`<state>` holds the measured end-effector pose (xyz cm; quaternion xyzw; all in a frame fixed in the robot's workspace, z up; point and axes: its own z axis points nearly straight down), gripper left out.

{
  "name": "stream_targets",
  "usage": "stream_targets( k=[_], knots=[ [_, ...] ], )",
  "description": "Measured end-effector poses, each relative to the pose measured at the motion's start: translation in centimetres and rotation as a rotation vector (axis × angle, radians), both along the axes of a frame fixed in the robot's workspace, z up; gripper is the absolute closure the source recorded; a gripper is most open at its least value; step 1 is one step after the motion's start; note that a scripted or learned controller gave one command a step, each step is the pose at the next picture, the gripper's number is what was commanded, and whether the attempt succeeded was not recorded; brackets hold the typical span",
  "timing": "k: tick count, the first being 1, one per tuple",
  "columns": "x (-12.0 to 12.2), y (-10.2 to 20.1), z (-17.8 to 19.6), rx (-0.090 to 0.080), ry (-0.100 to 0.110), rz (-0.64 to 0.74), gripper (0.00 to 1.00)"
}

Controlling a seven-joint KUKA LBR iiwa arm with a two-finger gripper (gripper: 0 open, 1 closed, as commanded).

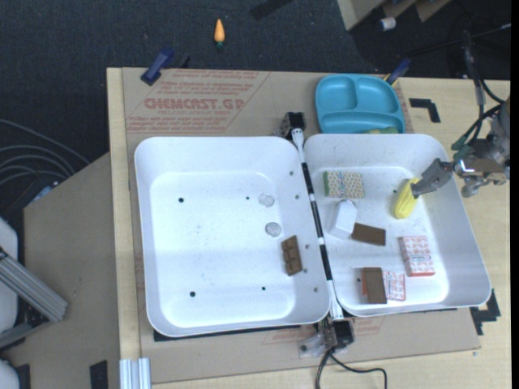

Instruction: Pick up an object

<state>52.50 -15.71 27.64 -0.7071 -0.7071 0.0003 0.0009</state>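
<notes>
Over on the left, the left bin (pixel 219 233) sits on the table (pixel 130 217), and inside it there are two small clear discs (pixel 270 215) near its right wall and a brown bar (pixel 291 254) just below them, lying close to the divide. A blue clip (pixel 156 66) rests at the table's far left corner, and an orange bit (pixel 219 31) lies on the dark floor beyond. Moving across, a blue tray (pixel 359 104) sits behind the bins, touching the far rim of the right bin (pixel 462 258).

Into that right bin now: a speckled packet (pixel 345 185) lies at the far left, a white block (pixel 344 218) just below it, and a brown block (pixel 369 235) touching the white one's right side. Near the front there is another brown block (pixel 372 284) with a red-patterned packet (pixel 394 285) right beside it, and a second red-patterned packet (pixel 416 255) a little further right.

And here is the action: a yellow object (pixel 405 201) stands tilted in the far right part of the bin, and the hand (pixel 428 178) reaches in from the right, its tip right at the yellow object's top. Touching or not? Cannot tell, and whether the hand is spread or closed is just as unclear from this angle.
</notes>
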Motion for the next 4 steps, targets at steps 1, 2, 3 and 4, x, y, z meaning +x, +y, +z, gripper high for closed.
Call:
stream_targets(
  k=[1, 2, 3, 4],
  knots=[
    [4.4, 2.4, -18.6, 0.001, 0.001, 0.000, 0.00],
    [5.9, 5.9, -19.1, -0.009, -0.006, -0.003, 0.00],
    [0.6, 5.9, -19.0, -0.012, -0.007, -0.006, 0.00],
    [6.3, 6.0, -19.0, -0.010, -0.008, -0.004, 0.00]
  ],
)
